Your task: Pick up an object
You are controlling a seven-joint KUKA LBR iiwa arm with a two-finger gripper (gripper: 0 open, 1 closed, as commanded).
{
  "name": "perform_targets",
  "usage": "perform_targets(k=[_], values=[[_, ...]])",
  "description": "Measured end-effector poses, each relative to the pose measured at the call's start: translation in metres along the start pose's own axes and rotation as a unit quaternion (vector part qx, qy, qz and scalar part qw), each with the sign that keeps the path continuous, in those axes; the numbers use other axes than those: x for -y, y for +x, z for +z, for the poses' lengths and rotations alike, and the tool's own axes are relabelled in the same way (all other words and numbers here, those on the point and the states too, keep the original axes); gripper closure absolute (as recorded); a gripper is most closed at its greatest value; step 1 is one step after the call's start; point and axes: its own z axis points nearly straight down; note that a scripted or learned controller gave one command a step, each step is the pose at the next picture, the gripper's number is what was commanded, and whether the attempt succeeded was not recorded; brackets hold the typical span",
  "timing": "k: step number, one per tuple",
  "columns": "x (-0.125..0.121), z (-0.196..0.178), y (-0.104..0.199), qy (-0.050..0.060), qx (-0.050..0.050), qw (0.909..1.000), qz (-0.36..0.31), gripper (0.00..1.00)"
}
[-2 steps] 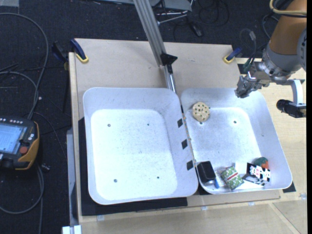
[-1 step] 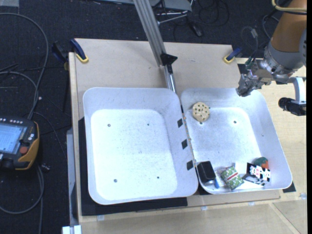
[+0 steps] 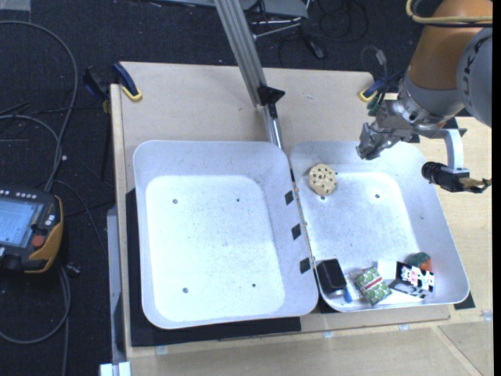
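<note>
Two white bins side by side on the tabletop [image 3: 203, 92]. Right bin [image 3: 423, 218], near edge: black block [image 3: 329, 275] by the near-left corner, then a blue bit [image 3: 347, 293], green packet [image 3: 373, 283], black-and-white toy [image 3: 416, 276] with something dark green just behind it toward the near-right corner. Cookie [image 3: 322, 179] lies alone by the far-left corner, near the divide between bins. Left bin [image 3: 211, 233] speckled white. End effector [image 3: 371, 146] hangs over the right bin's far edge, right of the cookie, apart from it; nothing seen in it, finger spread cannot be told. Clamps [image 3: 129, 84] at the tabletop's far corners.
</note>
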Motion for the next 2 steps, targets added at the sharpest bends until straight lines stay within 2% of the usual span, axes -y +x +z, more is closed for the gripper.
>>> perform_targets(k=[1, 2], values=[[0.002, -0.011, 0.052, 0.000, 0.000, 1.0000, 0.000, 1.00], [-0.001, 0.000, 0.107, 0.000, 0.000, 1.0000, -0.001, 1.00]])
